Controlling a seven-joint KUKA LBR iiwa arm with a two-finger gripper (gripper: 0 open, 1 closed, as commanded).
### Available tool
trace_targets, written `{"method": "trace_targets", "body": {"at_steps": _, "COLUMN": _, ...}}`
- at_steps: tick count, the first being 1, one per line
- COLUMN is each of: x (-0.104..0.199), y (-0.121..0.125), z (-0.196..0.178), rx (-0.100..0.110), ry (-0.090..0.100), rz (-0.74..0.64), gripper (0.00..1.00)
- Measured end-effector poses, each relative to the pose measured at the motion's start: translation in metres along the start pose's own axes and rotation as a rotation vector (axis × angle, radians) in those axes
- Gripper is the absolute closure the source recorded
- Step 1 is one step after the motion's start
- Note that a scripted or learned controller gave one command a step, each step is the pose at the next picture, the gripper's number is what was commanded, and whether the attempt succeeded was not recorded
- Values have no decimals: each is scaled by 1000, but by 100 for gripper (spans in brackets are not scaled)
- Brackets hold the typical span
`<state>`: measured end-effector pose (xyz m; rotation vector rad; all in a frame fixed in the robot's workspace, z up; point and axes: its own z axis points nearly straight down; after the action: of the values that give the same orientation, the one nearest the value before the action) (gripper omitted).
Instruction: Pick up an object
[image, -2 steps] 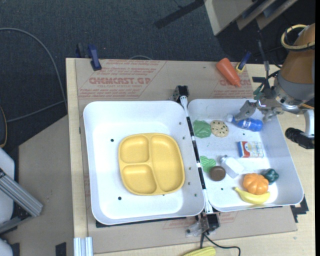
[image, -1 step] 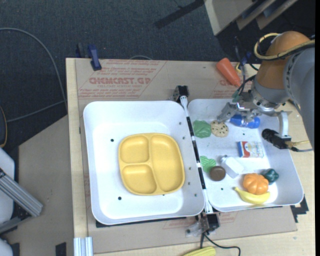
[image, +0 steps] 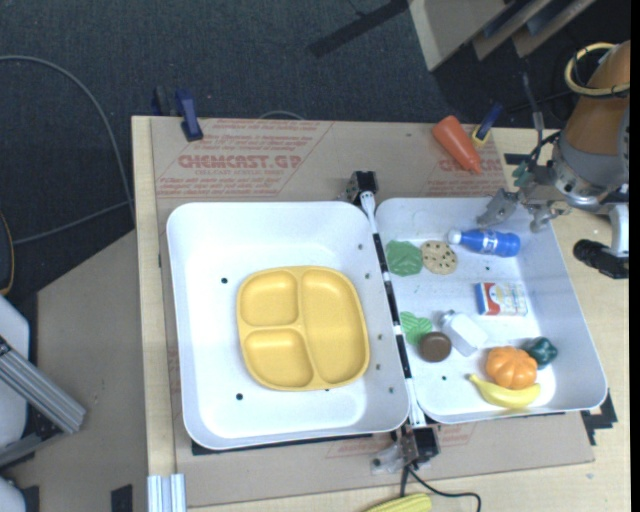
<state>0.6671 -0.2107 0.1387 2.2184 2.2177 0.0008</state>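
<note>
Blue bottle (image: 487, 241) lies beside the tool (image: 522, 207), its tips indistinct.

What I can't make out near the blue bottle

My arm (image: 600, 120) runs off the picture's right edge, and my jaws, just above the blue bottle (image: 487, 241), are too small and blurred to read as open or closed. Below the bottle, the small white box (image: 499, 298) carries print too fine to read. Farther below, the pumpkin (image: 511, 367) covers part of the banana (image: 503, 394).
</note>
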Motion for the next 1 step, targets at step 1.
{"method": "trace_targets", "body": {"at_steps": 1, "x": 64, "y": -45, "z": 55, "rx": 6, "ry": 5, "rz": -1, "gripper": 0}}
